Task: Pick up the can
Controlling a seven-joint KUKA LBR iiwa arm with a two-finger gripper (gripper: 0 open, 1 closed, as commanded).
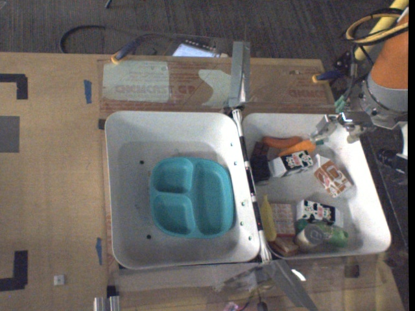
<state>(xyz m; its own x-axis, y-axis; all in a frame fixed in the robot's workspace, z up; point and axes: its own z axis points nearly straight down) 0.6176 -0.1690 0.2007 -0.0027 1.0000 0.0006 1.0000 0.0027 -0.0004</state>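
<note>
The can (320, 236) lies on its side in the front part of the right bin (378, 220). It has a green body, and its silver end faces left. It touches a black-and-white carton (318, 211) behind it. My gripper (337, 133) hangs over the bin's far right corner, well behind the can. Its fingers are spread open with nothing between them. The grey arm with the orange band (394, 67) comes in from the upper right.
The right bin also holds two orange carrots (290, 145), another cow-print carton (292, 163), a brown-and-white packet (332, 177), a yellow banana (268, 218) and a pink box (283, 218). A teal divided plate (192, 197) lies in the left bin (130, 135).
</note>
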